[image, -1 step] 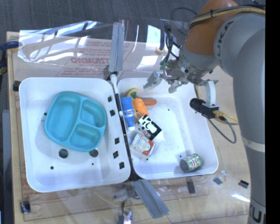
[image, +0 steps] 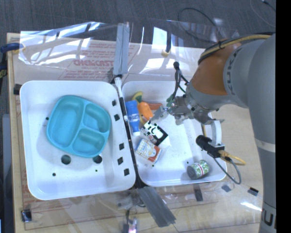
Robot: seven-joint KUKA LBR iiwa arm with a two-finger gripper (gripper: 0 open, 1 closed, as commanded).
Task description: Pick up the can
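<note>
Firstly, the left bin holds a light blue divided plate, lying flat. Next, in the right bin, close to the wall between the bins, there is a blue bottle, an orange object, a black-and-white box and a small packet together. The gripper is above this group, beside the orange object; how far it is open I cannot tell, and nothing is visibly held. The can lies on its side near the front right corner, well apart from the gripper.

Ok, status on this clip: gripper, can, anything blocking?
Gripper over right bin's clutter, nothing held. Can on its side, near front wall, untouched. Path to it clear.
</note>
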